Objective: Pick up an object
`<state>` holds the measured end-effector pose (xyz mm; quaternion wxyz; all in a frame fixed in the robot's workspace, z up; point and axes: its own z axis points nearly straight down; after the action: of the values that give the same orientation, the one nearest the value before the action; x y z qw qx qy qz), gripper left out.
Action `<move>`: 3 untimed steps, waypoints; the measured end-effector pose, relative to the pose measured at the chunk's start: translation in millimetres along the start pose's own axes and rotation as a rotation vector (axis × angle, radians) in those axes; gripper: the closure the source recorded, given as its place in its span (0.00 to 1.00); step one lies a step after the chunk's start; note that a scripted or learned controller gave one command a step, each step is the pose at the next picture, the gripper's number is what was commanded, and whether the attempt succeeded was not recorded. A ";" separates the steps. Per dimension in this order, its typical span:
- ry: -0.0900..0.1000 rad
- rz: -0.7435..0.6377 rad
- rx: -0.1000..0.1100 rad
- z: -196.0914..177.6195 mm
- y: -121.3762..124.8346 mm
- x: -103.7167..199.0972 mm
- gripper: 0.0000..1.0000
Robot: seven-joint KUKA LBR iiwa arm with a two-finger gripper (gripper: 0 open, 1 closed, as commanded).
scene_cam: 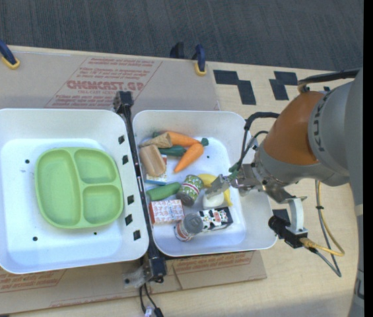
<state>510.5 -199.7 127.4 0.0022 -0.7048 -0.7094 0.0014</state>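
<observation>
Desk (34,78): carries two shallow white bins side by side, clipped along the far edge.

Left bin (1,177): holds a green divided plate (78,187) lying flat at its centre, well apart from the clutter, likely the place set aside for picked goods.

Right bin (255,233): holds the pick stock, heaped toward its middle. Two carrots (187,147) at 12 o'clock; bread roll (152,160) at 10 o'clock; green vegetable (164,191) at 9 o'clock; small tin (190,190) at centre; red-and-white packet (166,211) at 7 o'clock; black-and-white carton (215,218) at 5 o'clock.

Arm (298,144): reaches in from 3 o'clock, wrist low over the bin's right side.

Claw (224,182): sits just beside the tin and a yellow piece (208,179), lowered into the heap, apparently for a grab. Whether it is released or clenched cannot be told; nothing is visibly held.
</observation>
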 end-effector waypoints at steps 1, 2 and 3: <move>-0.001 -0.002 -0.002 35.5 83.7 32.9 0.00; -0.001 -0.005 -0.002 25.1 84.1 33.1 1.00; -0.003 0.002 -0.006 -104.4 16.8 -12.5 1.00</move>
<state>527.9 -212.2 231.7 -0.0009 -0.7055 -0.7087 0.0002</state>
